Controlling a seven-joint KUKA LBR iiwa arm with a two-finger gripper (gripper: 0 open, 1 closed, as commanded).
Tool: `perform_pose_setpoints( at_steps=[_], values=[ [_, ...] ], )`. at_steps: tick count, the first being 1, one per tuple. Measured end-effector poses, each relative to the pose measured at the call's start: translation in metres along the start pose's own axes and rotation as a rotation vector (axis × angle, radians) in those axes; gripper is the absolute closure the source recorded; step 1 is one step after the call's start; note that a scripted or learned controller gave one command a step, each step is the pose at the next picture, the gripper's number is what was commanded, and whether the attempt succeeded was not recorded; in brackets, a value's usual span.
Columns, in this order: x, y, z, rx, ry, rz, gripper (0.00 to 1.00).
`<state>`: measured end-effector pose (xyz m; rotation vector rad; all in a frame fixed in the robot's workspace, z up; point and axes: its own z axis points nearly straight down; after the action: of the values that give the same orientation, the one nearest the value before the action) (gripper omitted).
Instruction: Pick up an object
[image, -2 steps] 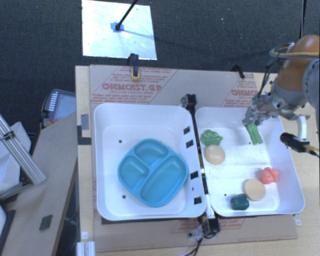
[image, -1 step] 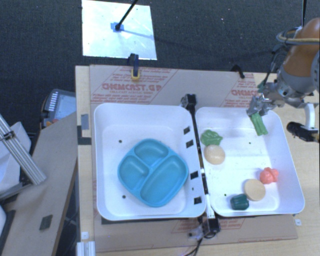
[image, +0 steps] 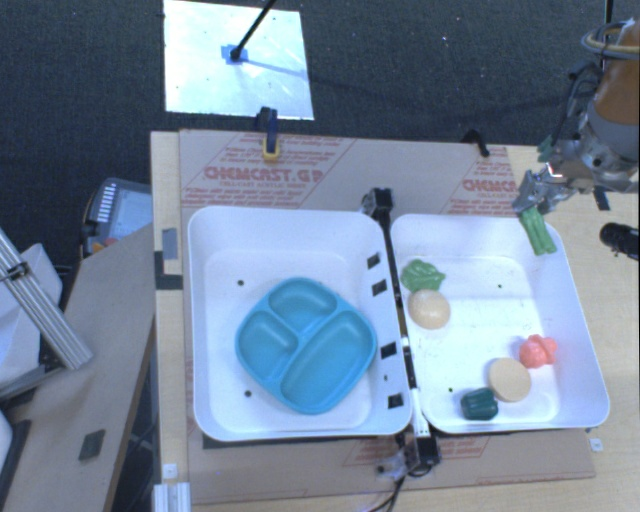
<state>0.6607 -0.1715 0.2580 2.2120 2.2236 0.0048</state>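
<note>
Gripping green stick (image: 538, 232), fingers (image: 527, 194) raised.

Even, fairly bright overhead light fills the scene. The two white bins (image: 290, 225) look nearly washed out, with soft, faint shadows along their walls. At twelve o'clock a shiny sheet (image: 238, 58) glares pale blue-white. The picture is slightly soft and grainy, with detail blurring toward three o'clock.

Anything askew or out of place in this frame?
One thing: a green stick lies tilted across the right bin's far rim, just under the hand, while the other pieces sit on the bin floor. The blue plate lies flat in the left bin.
</note>
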Motion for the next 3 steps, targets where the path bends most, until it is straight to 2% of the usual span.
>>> perform_pose_setpoints(
  at_steps=[1,3],
  values=[
    [0.055,-0.013,0.014,0.006,0.003,-0.003,1.00],
    [0.163,-0.030,0.002,0.005,0.003,-0.004,1.00]
  ],
)
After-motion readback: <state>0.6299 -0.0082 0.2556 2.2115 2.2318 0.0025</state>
